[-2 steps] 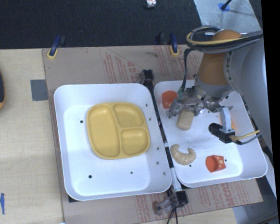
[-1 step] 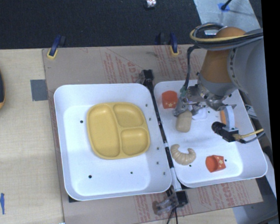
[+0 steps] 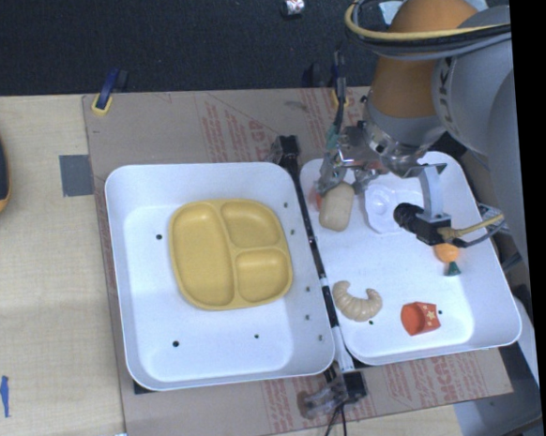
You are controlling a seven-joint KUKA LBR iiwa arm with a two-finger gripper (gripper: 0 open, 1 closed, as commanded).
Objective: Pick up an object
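The arm enters from 3 o'clock and the hand (image 3: 345, 174) sits at about 11 o'clock of the right bin (image 3: 493, 322), directly above a beige bread-like piece (image 3: 336, 207). The piece lies just below the metal fingertips, possibly touching them; whether the hand is released or clenched cannot be told from this angle, and no object can be confirmed as grasped.

Other candidates in the right bin: a croissant-shaped piece (image 3: 358, 302) at 7 o'clock, a red carton (image 3: 419, 317) at 5 o'clock, a small orange-and-green piece (image 3: 447, 253) near 3 o'clock, and a pale translucent item (image 3: 382, 206) near centre. The left bin (image 3: 142, 350) holds a yellow divided plate (image 3: 230, 253).

Procedure, as judged:
1. Centre the fingertips across the narrow width of the bread-like piece.
2. Keep clear of the bin wall at 9 o'clock; the piece lies near it.
3. Descend until the fingertips straddle the body, then close.
4. Lift vertically and verify the piece rises.

Risk: the rounded, smooth surface may slip out sideways.
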